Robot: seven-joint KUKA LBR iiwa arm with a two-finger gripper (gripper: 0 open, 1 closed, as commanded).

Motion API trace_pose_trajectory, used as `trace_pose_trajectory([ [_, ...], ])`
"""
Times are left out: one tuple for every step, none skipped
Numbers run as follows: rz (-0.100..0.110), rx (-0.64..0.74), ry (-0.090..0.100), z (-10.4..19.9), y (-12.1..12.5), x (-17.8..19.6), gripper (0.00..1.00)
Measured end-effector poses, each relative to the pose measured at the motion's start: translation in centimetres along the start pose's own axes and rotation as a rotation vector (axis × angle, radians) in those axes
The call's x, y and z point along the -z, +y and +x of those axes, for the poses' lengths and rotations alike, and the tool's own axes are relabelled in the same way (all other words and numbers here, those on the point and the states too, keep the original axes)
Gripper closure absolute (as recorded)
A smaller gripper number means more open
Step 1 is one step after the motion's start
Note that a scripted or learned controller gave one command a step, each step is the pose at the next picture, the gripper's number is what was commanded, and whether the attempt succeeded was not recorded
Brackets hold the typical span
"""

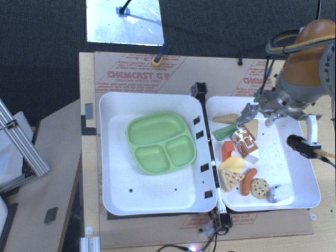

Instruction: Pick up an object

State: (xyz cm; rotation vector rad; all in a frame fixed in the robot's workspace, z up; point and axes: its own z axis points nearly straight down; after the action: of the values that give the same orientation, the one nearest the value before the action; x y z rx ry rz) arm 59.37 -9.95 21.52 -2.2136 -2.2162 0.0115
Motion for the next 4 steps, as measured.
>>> trace_pose_trajectory([
  [-0.013,0.002,-0.001,0.0,0.2,0.7,0.0],
  [-0.011,0.001,-0.001,0.5,0.0,-3.5,0.0],
  [-0.011,-0.001,-0.001,-0.4,0.5,-8.5,0.0],
  [-0.016,0.001,-0.003,-0.4,0.7,-13.2,0.0],
])
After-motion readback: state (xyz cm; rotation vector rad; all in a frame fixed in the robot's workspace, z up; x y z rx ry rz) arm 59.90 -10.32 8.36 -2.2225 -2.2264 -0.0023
